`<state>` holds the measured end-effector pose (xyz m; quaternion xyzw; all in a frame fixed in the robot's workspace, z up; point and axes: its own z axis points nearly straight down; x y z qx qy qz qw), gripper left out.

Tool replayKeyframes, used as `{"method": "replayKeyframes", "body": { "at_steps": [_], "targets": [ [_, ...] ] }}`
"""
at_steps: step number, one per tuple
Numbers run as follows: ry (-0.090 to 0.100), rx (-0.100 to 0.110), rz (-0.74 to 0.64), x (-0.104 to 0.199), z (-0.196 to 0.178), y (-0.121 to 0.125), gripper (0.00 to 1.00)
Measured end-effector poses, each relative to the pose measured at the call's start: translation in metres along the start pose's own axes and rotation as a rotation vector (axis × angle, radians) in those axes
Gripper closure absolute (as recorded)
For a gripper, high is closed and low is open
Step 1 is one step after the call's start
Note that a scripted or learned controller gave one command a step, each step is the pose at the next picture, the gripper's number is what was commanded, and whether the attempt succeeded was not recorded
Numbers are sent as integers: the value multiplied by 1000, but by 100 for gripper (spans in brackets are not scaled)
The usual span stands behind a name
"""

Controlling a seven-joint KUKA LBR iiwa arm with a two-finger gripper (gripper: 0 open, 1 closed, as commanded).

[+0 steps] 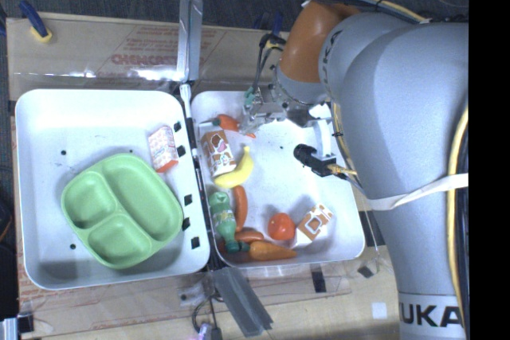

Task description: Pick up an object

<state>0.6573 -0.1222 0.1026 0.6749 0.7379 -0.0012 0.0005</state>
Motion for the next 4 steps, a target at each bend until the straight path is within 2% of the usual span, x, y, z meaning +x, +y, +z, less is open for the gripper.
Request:
{"method": "replayKeyframes", "body": {
  "at_steps": [1,2,3,4],
  "targets": [
    [2,-2,-109,33,-91,3,100],
    [2,-1,-109,33,-90,3,0],
    [-1,-7,-276,-1,-3,1,0],
    [-25,-31,-328,13,-5,-83,0]
  ]
}}
